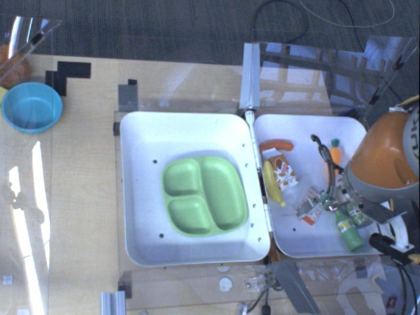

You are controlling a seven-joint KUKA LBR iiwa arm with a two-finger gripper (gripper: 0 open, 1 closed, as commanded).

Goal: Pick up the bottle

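A green bottle (350,232) lies on its side in the right bin (295,241), near that bin's front right corner. Its upper end is tucked under the arm's wrist. My gripper (324,202) hangs low over the right bin, just left of the bottle's upper end, among shiny clutter. The grey arm with its orange band (386,157) comes in from the right and hides part of the bin's right side. I see nothing clearly held in the gripper.
The right bin also holds a sausage (275,145), a banana (272,184), a printed snack packet (283,171), a carrot (335,155) and a thin black utensil (321,151). A green divided tray (203,194) lies in the left bin (141,176). A blue bowl (31,107) stands at the bench's far left.
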